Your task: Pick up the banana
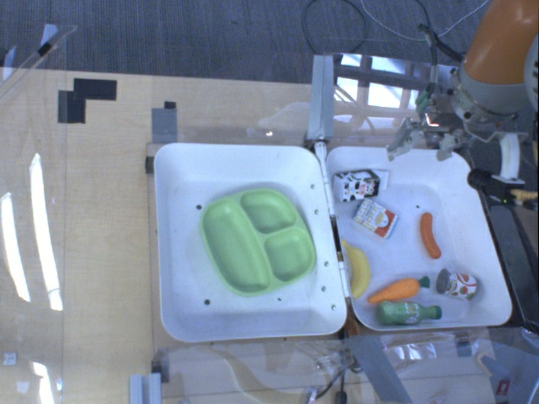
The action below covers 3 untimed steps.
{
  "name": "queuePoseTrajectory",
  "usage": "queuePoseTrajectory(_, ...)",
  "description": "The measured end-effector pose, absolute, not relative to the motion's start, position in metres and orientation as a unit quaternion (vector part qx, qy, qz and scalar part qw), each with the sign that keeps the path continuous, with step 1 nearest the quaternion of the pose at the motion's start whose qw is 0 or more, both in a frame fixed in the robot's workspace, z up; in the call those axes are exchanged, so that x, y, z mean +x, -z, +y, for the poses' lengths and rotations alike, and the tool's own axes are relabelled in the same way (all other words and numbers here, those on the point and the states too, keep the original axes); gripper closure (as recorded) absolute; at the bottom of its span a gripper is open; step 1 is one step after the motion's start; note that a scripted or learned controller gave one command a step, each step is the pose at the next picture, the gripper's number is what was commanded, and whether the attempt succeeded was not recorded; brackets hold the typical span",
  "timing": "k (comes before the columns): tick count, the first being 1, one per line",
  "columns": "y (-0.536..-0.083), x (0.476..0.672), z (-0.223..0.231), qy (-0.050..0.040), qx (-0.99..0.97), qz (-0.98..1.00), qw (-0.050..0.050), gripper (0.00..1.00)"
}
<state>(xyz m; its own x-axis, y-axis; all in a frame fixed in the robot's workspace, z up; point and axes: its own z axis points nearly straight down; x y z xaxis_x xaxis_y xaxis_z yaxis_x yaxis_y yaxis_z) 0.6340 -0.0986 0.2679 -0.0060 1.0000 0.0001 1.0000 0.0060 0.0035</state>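
The yellow banana (359, 270) lies in the right bin (482, 251), tight against its left wall, with the carrot (394, 290) touching its lower end. My gripper (421, 147) hangs over the bin's far edge, well behind the banana and to its right. Its two fingers stand apart, open, and nothing is between them. The grey arm with its orange band (504, 32) comes in from the upper right.
The right bin also holds a cow-patterned carton (358, 186), a small red-and-white box (375, 218), a red sausage (430, 235), a small can (457, 284) and a green bottle (407, 312). A green divided plate (257, 241) sits in the left bin (181, 225).
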Motion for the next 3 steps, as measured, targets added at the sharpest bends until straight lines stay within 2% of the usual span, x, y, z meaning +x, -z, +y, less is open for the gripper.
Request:
queuePoseTrajectory(1, -0.312, 0.641, -0.104, -0.0016, 0.754, 0.657, 0.002, 0.0)
queuePoseTrajectory(2, -0.208, 0.669, -0.037, -0.0009, 0.709, 0.705, 0.001, 0.0)
queuePoseTrajectory(3, -0.185, 0.618, 0.031, -0.0012, 0.628, 0.779, 0.001, 0.0)
